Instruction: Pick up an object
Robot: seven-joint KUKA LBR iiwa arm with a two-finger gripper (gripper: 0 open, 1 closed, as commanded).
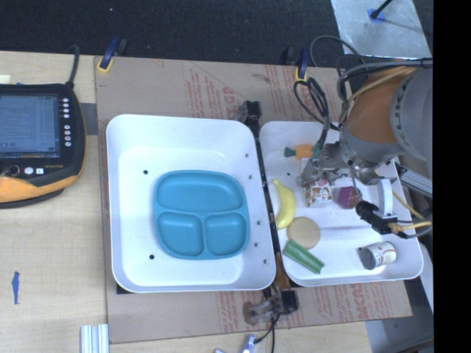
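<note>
Worktop (44,256) carried two white bins. End effector (321,173) hung low in the right bin (346,274) over a small red-and-white packet (320,194); its state could not be determined. Packet judged light, crushable, best gripped across its narrow sides.

You look down at a slant from above the bench; two shallow white plastic bins (125,197) sit mid-frame.
</note>
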